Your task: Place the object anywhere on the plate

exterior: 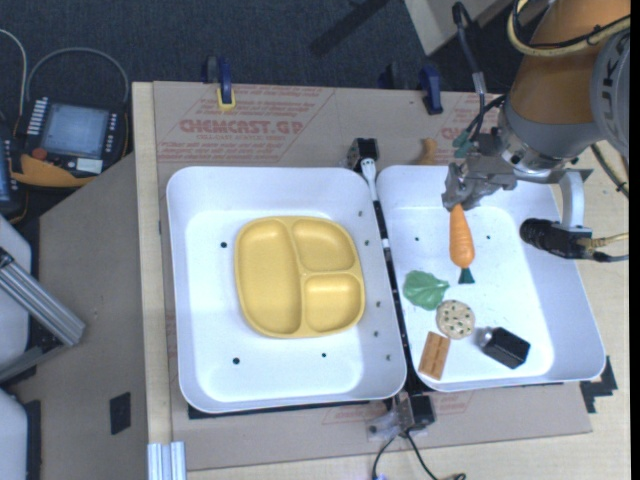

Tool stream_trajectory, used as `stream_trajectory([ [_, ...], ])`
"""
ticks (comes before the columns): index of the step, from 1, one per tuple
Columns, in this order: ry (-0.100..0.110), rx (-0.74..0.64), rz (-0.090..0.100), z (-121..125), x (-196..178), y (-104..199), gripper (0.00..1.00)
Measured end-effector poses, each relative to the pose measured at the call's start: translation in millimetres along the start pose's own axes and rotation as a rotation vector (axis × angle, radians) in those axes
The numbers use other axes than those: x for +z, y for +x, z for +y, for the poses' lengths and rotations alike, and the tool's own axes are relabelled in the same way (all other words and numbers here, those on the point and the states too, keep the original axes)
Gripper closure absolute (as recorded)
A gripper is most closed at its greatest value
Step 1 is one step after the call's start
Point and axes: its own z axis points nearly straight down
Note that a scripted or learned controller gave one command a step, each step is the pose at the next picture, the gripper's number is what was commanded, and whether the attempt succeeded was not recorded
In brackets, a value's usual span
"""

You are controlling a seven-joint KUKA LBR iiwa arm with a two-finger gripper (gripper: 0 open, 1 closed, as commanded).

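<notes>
A yellow plate (272,268) with three compartments lies in the middle of the left bin (200,318), with nothing on it. An orange toy carrot (461,242) with a small green end hangs lengthwise over the upper middle of the right bin (545,298). My gripper (458,204) is directly over the carrot's upper end, its dark fingers shut on that end. The carrot's green end points toward the front of the bin. The arm's grey wrist and orange band rise behind it at the upper right.
In the right bin, below the carrot, lie a green leaf-shaped piece (424,288), a round speckled cookie (455,318), a brown block (433,354) and a black object (503,346). A raised divider (385,258) runs between the bins. A black cable fitting (550,236) juts in at right.
</notes>
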Motion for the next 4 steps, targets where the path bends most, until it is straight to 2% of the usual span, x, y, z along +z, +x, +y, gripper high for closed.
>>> stream_trajectory([
  [3, 0.0, -0.002, 0.0, -64.9, -4.8, 152.3, 1.0],
  [4, -0.001, 0.005, -0.002, -64.1, -4.8, 148.4, 0.0],
])
